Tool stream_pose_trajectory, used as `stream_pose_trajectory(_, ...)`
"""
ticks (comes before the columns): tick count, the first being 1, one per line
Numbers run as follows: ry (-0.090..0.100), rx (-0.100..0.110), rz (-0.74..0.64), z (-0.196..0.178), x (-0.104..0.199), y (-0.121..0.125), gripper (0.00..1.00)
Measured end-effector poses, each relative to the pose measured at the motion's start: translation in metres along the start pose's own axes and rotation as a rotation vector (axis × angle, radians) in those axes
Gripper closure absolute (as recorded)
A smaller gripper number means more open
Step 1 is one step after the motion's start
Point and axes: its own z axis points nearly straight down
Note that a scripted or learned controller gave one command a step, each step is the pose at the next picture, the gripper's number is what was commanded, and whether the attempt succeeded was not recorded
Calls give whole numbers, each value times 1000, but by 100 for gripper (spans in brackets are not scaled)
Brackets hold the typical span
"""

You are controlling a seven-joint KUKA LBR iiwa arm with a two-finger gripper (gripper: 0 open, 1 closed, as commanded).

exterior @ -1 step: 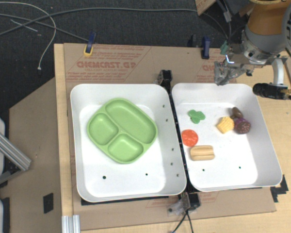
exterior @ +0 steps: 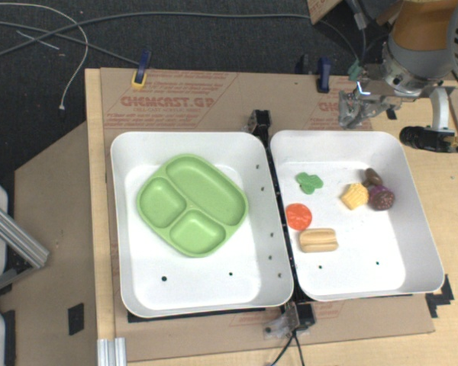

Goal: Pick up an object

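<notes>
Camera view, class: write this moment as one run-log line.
gripper: above right bin's far rim, holding nothing seen | right bin: toy foods, none lifted | left bin: green divided plate

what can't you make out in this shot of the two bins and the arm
- Gripper, camera view: small and blurred above the right bin; finger state unreadable.
- Arm: cut off by the top edge.
- Dark brown item: partly hidden behind the purple item; identity unclear.
</notes>
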Motion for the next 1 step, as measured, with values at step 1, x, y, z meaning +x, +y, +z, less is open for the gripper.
stream_pose_trajectory(1,0,5,1,44,-3,4,0)
